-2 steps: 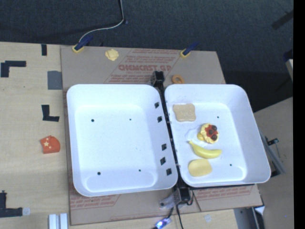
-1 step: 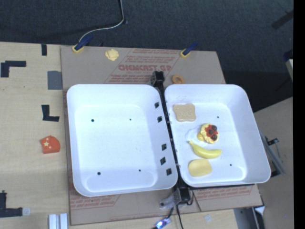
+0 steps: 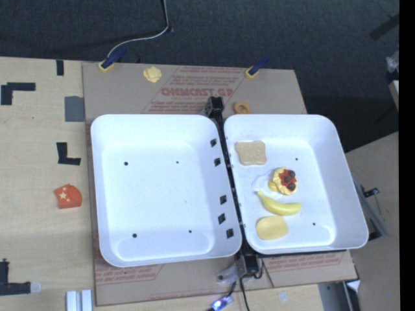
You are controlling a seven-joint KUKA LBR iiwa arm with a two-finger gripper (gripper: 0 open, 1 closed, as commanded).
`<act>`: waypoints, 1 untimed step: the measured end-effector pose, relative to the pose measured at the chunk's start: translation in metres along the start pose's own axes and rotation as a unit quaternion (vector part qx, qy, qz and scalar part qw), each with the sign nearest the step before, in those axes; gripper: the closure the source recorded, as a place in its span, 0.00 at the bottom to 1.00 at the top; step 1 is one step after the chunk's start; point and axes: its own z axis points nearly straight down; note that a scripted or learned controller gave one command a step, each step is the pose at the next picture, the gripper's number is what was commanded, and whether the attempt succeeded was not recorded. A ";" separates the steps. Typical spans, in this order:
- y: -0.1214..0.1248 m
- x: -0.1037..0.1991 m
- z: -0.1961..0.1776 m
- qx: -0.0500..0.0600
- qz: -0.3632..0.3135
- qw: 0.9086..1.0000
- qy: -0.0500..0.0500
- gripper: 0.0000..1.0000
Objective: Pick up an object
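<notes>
Camera view: banana (image 3: 280, 205) and bread slice (image 3: 250, 153) in right bin (image 3: 337, 173).

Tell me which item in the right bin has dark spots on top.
The round yellow piece mid-bin, topped with red and dark bits. The toast slice, banana and pale yellow lump are plain.

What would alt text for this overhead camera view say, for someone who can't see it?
Two shallow white bins sit side by side on a cardboard-covered bench; the right bin holds a slice of toast, a small fruit-topped pastry, a banana and a pale yellow lump. A small orange piece lies on the bench left of the left bin.
</notes>
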 end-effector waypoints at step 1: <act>-0.024 0.042 -0.003 0.000 0.000 1.000 0.001 1.00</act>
